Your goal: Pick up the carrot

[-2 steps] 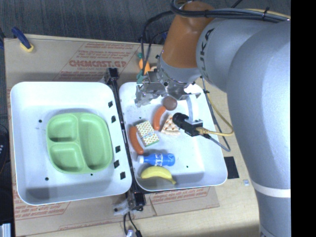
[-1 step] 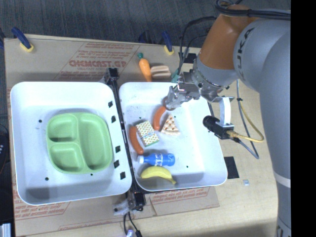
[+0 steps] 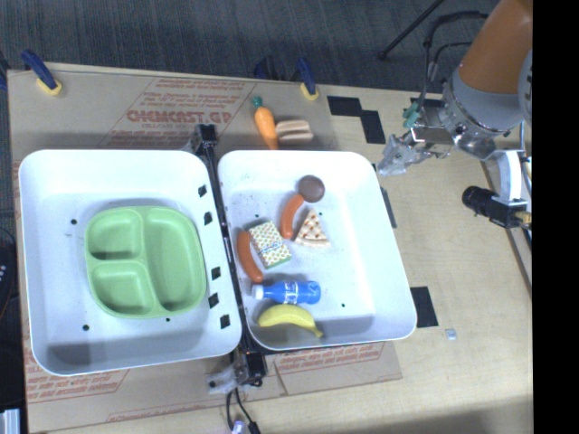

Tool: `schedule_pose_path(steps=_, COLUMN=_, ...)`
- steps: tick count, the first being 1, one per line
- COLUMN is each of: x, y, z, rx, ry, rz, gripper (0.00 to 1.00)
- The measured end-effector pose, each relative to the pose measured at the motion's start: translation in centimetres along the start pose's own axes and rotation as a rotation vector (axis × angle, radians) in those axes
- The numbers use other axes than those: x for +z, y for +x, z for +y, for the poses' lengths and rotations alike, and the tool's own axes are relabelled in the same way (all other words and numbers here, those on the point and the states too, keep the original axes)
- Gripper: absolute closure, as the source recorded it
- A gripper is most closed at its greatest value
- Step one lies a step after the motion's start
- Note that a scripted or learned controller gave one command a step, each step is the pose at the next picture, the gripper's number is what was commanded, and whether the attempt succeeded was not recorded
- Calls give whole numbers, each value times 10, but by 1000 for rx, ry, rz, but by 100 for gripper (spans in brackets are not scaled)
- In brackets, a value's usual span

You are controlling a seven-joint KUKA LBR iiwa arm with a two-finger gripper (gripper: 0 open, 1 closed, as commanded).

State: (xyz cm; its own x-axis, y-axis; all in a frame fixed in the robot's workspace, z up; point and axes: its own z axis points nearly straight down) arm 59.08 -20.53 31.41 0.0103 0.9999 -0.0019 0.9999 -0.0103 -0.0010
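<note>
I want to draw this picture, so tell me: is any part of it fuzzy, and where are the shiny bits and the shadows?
In the camera view, the gripper looks smeared and see-through; the carrot, outside the bins, is soft but easy to tell. The right bin glares bright white, washing out its floor. The left bin has grey shade in its lower corner, and the green tray casts hardly any shadow.

Bench (image 3: 452,269): tan board. Two white bins side by side, left bin (image 3: 36,242), right bin (image 3: 384,278). Carrot (image 3: 264,125) and hot dog bun (image 3: 293,132) on bench behind right bin, touching.
</note>
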Motion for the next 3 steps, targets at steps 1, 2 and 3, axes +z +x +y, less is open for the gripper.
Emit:
schedule_pose_path(steps=1, x=35, y=54, z=16, rx=277, ry=5, rz=3, gripper=100)
schedule_pose_path(steps=2, x=72, y=131, z=64, rx=469, ry=3, rz=2, gripper=100)
schedule_pose_path(steps=3, x=61, y=98, z=45, rx=515, ry=6, rz=2, gripper=100)
